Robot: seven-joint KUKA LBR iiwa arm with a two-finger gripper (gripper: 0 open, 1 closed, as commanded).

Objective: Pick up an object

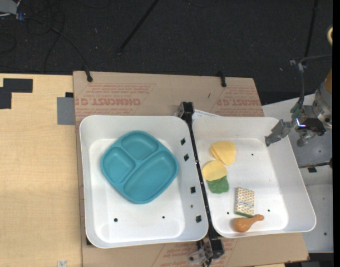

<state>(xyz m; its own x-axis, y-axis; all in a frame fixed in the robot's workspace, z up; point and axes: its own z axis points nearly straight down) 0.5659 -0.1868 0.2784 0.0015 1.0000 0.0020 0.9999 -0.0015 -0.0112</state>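
Note:
The right bin [281, 166] holds several small items: a yellow piece [223, 151], a second yellow piece [213, 171] lying on a green piece [218, 185], a small patterned box [245, 201] and an orange drumstick-shaped toy [246, 223]. A teal divided plate [139, 166] lies in the left bin [103, 227]. My gripper [290, 132] hangs over the right bin's far right corner, open, with nothing between its fingers. It is well apart from all the items.
A black divider [195, 171] runs between the two bins. Both bins rest on a cardboard sheet [158, 93] on the wooden bench [30, 177]. Cables and a stand rise at the right behind my arm [325, 102].

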